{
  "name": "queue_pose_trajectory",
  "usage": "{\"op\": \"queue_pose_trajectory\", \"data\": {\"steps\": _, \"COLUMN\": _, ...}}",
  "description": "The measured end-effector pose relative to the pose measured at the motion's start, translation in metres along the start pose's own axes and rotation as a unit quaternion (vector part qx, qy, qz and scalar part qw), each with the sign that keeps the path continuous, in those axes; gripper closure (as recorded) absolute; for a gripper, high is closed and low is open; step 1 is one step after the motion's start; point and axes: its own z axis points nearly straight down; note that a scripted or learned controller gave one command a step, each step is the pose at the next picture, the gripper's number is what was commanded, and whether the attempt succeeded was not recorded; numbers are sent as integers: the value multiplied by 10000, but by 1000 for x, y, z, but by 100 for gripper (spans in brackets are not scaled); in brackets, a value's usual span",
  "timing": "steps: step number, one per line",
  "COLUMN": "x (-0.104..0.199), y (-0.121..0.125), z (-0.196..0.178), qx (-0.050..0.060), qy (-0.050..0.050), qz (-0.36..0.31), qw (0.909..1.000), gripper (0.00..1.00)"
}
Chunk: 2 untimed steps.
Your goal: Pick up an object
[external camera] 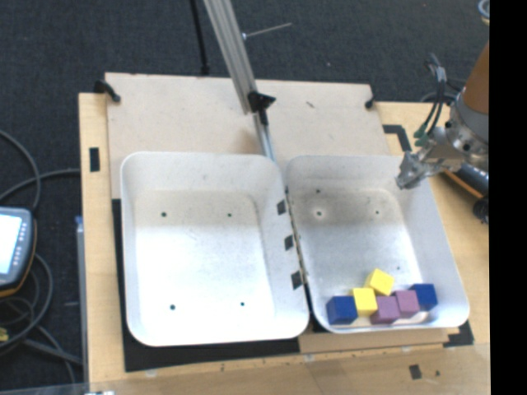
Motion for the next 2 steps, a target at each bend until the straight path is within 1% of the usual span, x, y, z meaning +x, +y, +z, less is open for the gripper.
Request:
{"op": "queue_pose_trajectory", "data": {"steps": 1, "x": 0, "y": 0, "z": 1, "qx": 6, "qy": 0, "qz": 0, "qw": 10000, "gripper": 0}}
{"op": "queue_pose_trajectory", "data": {"steps": 2, "x": 6, "y": -79, "z": 6, "qx": 32, "qy": 4, "qz": 37, "qw": 10000, "gripper": 0}}
